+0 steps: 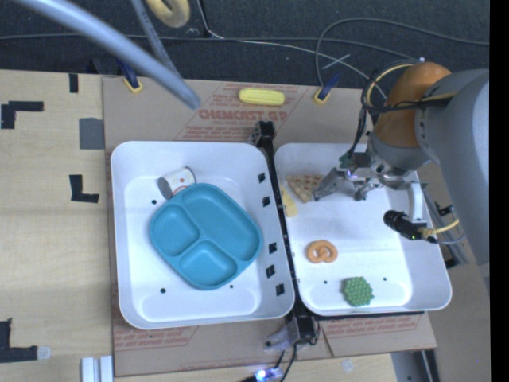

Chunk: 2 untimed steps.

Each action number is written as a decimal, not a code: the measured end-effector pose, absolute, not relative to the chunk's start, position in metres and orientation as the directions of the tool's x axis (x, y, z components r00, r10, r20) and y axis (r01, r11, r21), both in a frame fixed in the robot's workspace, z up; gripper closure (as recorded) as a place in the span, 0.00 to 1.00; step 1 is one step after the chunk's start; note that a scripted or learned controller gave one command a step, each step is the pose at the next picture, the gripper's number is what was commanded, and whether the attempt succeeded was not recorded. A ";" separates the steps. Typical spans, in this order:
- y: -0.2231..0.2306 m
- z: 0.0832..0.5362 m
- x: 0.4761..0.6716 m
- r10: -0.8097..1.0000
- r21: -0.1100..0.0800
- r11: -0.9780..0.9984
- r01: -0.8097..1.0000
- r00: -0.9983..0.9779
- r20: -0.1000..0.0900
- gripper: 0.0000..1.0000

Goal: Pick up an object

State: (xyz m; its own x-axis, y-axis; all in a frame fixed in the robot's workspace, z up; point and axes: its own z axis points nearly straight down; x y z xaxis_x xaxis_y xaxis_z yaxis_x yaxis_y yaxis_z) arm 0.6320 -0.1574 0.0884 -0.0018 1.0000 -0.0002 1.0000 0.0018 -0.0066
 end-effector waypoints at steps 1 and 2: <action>-0.157 0.102 0.634 1.000 -0.001 0.004 1.000 -0.004 -0.001 1.00; -0.160 0.157 0.625 1.000 0.004 0.000 1.000 0.000 -0.001 1.00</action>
